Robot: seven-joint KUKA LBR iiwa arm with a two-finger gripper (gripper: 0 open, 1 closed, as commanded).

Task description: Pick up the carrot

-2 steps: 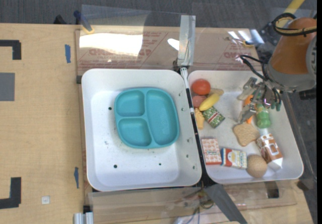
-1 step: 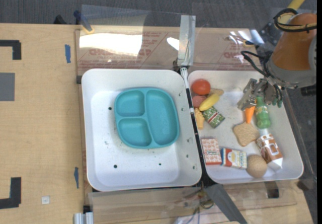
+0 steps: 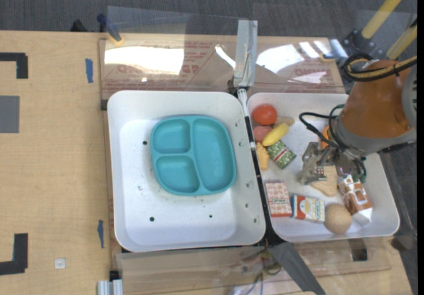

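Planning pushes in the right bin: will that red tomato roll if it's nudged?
Probably: the tomato looks round and smooth, so it should roll readily. The banana close beside it may stop it soon. Its sheen suggests plastic, so likely light and slippery.

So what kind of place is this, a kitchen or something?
Probably a robotics lab, not a kitchen: a grey arm reaches over two white bins, the toy food looks plastic, and the bench carries tape marks.
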